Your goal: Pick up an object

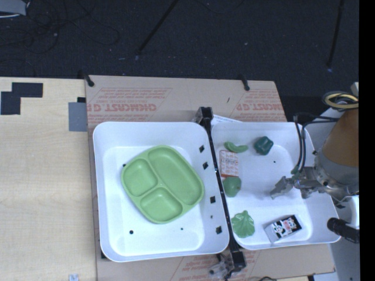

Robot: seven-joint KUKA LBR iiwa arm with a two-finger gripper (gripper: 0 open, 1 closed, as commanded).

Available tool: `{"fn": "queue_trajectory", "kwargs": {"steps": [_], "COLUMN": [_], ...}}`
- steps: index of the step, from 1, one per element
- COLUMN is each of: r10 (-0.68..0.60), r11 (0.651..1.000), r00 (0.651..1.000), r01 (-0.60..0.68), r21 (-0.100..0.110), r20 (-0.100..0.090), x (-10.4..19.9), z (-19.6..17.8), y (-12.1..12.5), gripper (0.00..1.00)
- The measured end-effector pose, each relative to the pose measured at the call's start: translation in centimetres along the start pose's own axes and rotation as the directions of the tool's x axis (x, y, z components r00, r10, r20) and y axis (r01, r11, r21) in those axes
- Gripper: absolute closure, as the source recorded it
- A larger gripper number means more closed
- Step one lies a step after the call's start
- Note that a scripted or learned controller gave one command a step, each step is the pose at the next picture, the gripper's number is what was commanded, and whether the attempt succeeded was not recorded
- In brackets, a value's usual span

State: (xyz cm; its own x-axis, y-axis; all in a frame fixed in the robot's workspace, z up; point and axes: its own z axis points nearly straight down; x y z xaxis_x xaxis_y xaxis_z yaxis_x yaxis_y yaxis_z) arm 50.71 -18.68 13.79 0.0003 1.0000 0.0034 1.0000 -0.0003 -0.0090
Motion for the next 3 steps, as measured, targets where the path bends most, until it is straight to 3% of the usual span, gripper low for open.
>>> {"fn": "queue_trajectory", "kwargs": {"steps": [1,2,3], "r10": [0.000,0.005,0.002], "r11": [1.000,1.000,1.000], "r00": [1.000,1.000,1.000], "r01": [0.000,-0.005,-0.001], "r21": [-0.005,-0.008,-0.010], "r20": [0.002,0.004,0.003], "x": [0.1,-0.1,0.3], "z": [5.3,4.0,-0.8], "y": [0.0,0.1,-0.7], "gripper": [0.00,1.00,1.00]}}
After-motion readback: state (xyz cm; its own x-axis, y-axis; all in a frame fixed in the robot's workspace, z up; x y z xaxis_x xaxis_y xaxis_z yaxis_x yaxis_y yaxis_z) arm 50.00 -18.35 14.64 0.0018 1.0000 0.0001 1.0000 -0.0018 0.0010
